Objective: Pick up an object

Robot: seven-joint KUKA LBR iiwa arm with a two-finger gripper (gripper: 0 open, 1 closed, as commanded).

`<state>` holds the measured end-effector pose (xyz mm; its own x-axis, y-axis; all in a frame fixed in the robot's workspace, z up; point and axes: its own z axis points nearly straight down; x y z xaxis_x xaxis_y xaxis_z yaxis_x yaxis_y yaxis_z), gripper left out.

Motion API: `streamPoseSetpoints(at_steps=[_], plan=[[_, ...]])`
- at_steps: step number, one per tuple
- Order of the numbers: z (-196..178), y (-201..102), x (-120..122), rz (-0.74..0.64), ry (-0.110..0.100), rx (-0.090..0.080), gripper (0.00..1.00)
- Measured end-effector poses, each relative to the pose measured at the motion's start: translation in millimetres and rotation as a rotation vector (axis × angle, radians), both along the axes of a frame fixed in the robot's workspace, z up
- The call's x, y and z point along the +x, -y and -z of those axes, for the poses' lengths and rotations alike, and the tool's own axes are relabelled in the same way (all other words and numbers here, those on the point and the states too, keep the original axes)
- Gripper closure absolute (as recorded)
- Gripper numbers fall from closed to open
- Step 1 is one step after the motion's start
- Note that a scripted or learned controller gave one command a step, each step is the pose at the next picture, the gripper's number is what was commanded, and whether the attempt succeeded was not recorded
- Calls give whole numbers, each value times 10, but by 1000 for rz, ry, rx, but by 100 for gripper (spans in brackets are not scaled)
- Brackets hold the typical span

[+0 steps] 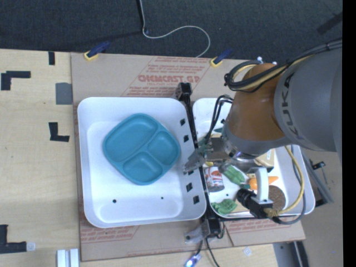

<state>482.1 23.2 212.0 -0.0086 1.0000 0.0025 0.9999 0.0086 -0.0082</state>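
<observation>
Cardboard covers the counter [161,77] under two white bins. Left of the right bin [307,202] sits the left bin [89,149], holding a blue divided plate [142,148]. Small items crowd the right bin: a green piece [225,206], an orange piece [253,183], a brown disc [276,194]. The arm [267,115] hangs above them, and I cannot tell the pincer's state. Nothing looks lifted yet; the grasp remains to do.

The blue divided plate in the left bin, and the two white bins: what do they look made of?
The blue three-compartment plate looks like moulded plastic: one even teal colour, rounded ridges, soft matte sheen. The left white bin and right white bin also look like plastic or coated sheet, with smooth walls and rounded corners; the view leaves it open which.
</observation>
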Motion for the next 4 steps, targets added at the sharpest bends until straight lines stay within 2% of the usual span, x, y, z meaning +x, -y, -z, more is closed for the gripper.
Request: streamPoseSetpoints(at_steps=[1,2,3,4], plan=[[-1992,-104,27,3,25,0,0],[-1996,-98,17,6,6,-4,100],[-2307,-40,17,6,11,-2,100],[-2637,-338,17,5,11,-2,100]])
